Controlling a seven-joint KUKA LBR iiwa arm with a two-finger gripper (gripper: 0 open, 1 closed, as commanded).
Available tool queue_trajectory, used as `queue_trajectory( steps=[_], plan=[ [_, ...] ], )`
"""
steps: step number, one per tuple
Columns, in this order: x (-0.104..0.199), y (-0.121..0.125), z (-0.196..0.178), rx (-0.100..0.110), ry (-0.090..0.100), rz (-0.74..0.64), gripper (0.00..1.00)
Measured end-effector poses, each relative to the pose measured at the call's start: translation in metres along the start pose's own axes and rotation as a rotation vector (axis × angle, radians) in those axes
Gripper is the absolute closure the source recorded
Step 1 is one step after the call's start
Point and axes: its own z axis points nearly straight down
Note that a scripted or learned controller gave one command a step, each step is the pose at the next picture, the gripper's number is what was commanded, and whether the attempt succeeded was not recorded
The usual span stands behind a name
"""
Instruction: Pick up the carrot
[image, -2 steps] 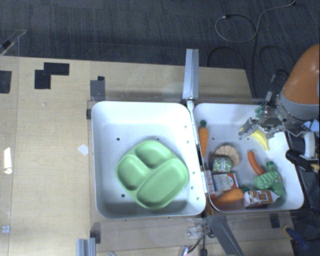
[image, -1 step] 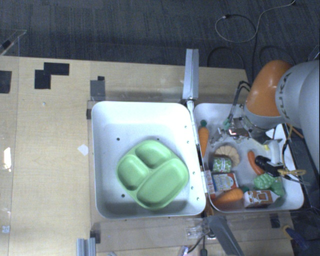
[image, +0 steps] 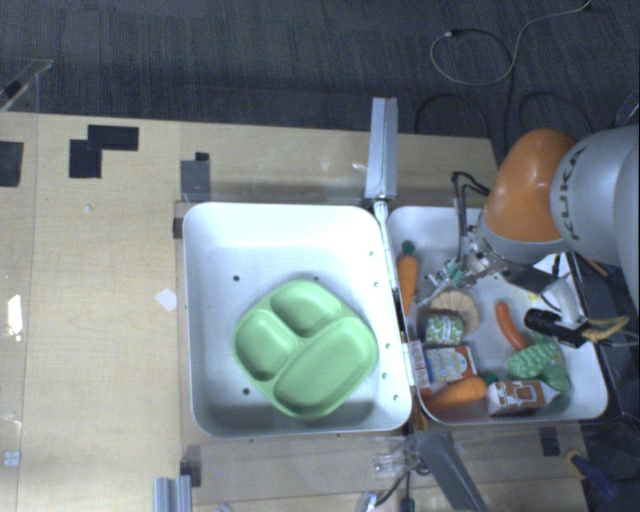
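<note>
We judge approach step under way: gripper (image: 452, 272) hangs in right bin (image: 590, 400), just beside carrot (image: 407, 281); grip state we cannot tell. Carrot lies along bin's left wall, orange, tapered, smooth, green top. Next we need short shift left, align along carrot. Left bin (image: 210, 260) holds green sectioned plate (image: 305, 346), glossy plastic.

The grey arm with its orange band (image: 528, 198) reaches in from the right, its two-finger gripper (image: 452, 275) angled down-left.

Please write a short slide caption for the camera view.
Grey arm's gripper hovers beside the orange carrot in the cluttered right white bin.
</note>
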Motion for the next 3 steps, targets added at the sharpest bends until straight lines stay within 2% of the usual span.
queue_trajectory(
  steps=[1,2,3],
  plan=[
    [0.001,0.003,-0.012,-0.005,0.001,-0.002,1.0],
    [0.026,0.078,-0.095,0.007,0.006,0.248,1.0],
    [0.037,0.1,-0.184,0.009,0.005,0.676,1.0]
  ],
)
